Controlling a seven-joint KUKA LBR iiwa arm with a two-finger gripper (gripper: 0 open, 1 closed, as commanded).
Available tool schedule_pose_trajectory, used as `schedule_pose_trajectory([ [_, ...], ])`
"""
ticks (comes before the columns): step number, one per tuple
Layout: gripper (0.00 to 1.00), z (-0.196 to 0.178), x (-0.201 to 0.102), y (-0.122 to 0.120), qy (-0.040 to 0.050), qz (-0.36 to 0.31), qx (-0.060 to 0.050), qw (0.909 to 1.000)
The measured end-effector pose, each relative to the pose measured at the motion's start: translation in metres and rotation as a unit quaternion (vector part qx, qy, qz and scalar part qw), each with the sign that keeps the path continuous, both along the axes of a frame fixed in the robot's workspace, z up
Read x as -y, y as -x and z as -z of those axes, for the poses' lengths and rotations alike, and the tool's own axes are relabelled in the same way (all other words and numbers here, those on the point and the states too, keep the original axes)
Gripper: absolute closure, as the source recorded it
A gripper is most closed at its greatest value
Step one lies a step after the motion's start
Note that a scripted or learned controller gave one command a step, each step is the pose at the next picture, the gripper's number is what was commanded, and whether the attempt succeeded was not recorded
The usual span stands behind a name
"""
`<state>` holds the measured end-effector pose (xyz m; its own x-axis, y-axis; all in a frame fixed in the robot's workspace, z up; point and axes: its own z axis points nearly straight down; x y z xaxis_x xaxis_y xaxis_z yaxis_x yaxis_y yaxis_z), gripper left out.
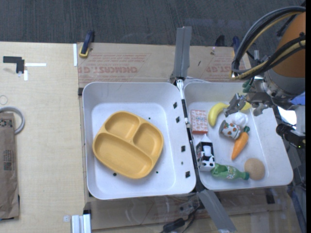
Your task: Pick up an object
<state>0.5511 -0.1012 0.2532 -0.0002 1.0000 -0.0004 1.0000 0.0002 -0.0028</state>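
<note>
Six light toys in the right bin [284,181]; gripper [239,106] hovers over mug [232,128], beside banana [216,113]. Finger spread: cannot tell; nothing visibly held. Mug probably stiff, smooth, slippery; grasp across rim.

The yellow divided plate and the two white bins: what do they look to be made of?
The yellow divided plate looks like moulded plastic, matte, with rounded compartment ridges and even colour. The left bin and right bin look like thin glossy white plastic, with soft highlights; painted metal cannot be ruled out.
</note>
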Motion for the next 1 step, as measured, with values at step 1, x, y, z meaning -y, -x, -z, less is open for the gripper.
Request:
schedule_pose_trajectory([
  [1,0.0,0.0552,0.0335,0.0406,0.0004,0.055,-0.001,0.9985],
])
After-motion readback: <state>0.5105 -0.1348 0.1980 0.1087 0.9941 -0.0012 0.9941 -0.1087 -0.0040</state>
